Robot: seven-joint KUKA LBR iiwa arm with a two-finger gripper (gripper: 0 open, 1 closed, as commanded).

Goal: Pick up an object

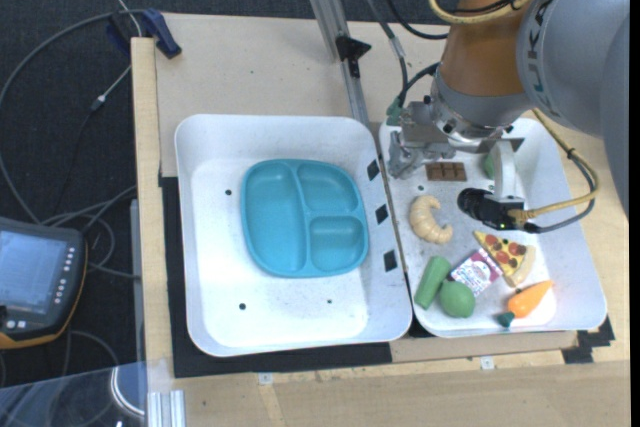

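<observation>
My gripper [402, 158] hangs over the far left corner of the right bin [575, 245], close to the wall between the two bins. Just right of it lies a brown chocolate bar [446, 172]. A tan croissant [430, 218] sits below the gripper, nearer the front. Nothing shows as held. The arm's grey and orange body covers the back of the right bin.
In the left bin [210, 215] lies a blue divided plate [303, 216]. Along the front of the right bin are a green cucumber [432, 281], a green round fruit [457, 300], a pink packet [476, 271], a pizza slice [506, 254] and a carrot [528, 298].
</observation>
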